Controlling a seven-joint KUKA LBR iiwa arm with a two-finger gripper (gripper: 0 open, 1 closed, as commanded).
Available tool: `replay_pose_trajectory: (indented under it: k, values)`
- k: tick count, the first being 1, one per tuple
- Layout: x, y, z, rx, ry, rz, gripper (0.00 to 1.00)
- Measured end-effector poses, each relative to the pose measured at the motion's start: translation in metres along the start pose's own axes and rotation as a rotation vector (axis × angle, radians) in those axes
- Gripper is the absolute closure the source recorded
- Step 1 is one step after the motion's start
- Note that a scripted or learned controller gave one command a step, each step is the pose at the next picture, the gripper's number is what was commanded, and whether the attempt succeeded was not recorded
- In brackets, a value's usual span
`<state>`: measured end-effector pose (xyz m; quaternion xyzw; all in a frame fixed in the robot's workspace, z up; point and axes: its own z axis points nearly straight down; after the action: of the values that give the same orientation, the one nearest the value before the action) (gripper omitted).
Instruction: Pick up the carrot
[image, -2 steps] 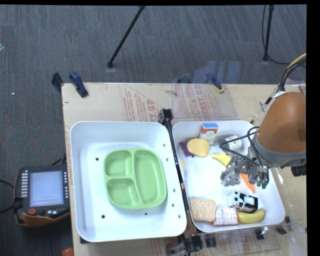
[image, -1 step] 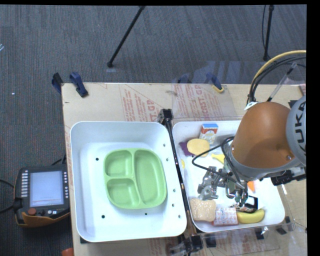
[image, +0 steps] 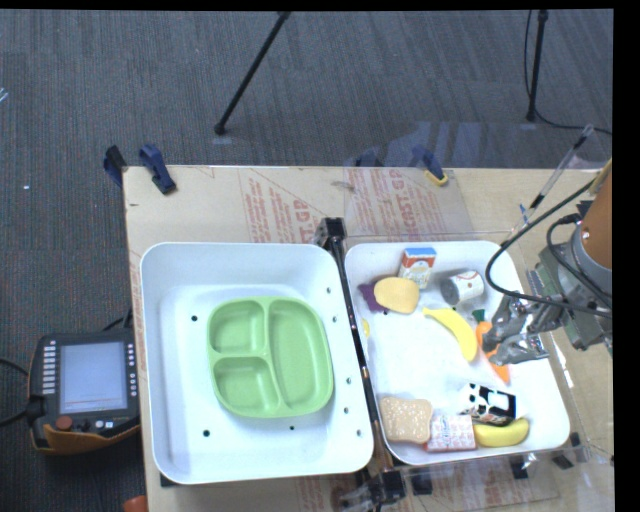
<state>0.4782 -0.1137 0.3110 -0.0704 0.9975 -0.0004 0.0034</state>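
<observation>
The orange carrot (image: 499, 373) lies in the right bin (image: 452, 250) near its right wall. Only its two ends show, one beside the banana and one below the gripper. My gripper (image: 512, 338) sits directly over the carrot's middle and hides it, low in the bin. The arm (image: 590, 270) reaches in from the right edge.
Around the carrot are a yellow banana (image: 455, 330), a small can (image: 463, 287), a carton (image: 417, 266), a yellow-and-purple piece (image: 394, 295), a bread slice (image: 405, 418), a pink packet (image: 452, 432), a black-and-white item (image: 489, 402) and a second banana (image: 502, 432). A green divided plate (image: 270, 357) lies in the left bin (image: 160, 300).
</observation>
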Motion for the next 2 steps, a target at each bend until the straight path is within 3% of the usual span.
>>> replay_pose_trajectory:
  k: [1, 2]
  values:
    - [-0.033, 0.020, 0.152, -0.009, 0.015, -0.208, 1.00]
    - [-0.039, -0.061, 0.225, -0.006, 0.006, -0.340, 1.00]
